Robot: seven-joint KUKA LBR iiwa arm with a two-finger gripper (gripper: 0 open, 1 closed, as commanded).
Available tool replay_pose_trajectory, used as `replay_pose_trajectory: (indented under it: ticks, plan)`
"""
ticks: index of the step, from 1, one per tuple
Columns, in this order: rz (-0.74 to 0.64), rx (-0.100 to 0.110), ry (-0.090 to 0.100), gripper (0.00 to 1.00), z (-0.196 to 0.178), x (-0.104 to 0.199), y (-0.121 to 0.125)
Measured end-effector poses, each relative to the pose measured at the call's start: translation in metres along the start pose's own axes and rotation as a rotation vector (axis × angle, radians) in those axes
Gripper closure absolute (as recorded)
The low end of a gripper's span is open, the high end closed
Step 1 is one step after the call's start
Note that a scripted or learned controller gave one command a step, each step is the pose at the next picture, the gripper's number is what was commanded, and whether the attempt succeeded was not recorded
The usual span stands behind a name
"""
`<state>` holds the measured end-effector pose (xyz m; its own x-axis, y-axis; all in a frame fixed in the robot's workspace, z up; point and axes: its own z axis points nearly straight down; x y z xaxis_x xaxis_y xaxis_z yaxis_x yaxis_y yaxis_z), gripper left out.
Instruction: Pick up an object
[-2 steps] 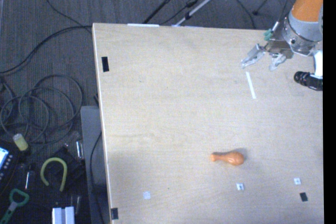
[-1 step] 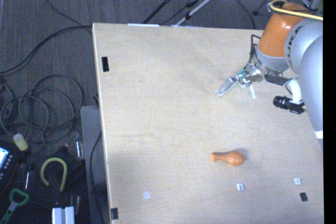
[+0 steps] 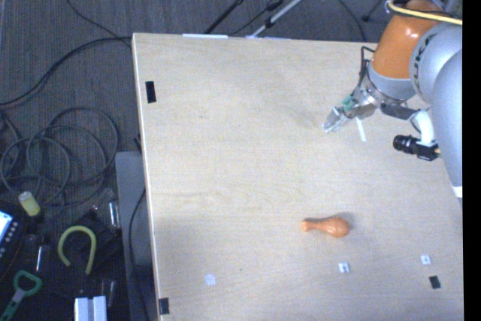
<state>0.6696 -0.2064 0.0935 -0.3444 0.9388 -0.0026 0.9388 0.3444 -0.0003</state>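
clearly the gripper point(image 3: 340, 119) hung with nothing between its fingers, though how far they stood apart could not be told, and the orange object point(image 3: 328, 226) lay flat on the bench point(image 3: 225, 162) well below and apart from the fingertips. its rounded, tapering body might roll or slip out of a closing pinch. open board lay all round it, with the bench edges far off.

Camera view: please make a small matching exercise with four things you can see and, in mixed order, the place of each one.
Things:
1. orange pear-shaped object
2. gripper
3. black tape mark
4. green hook

Places:
A. on the floor, left of the bench
B. above the board, upper right
C. near the board's left edge, toward the top
D. lying on the board, lower right

Pairs: 1-D, 2-B, 3-C, 4-A
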Motion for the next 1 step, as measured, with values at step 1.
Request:
replay_pose_trajectory:
  ticks: [1]
  plan:
    - [0.141,0.0,0.003,1.0,-0.0576,0.0397,0.0138]
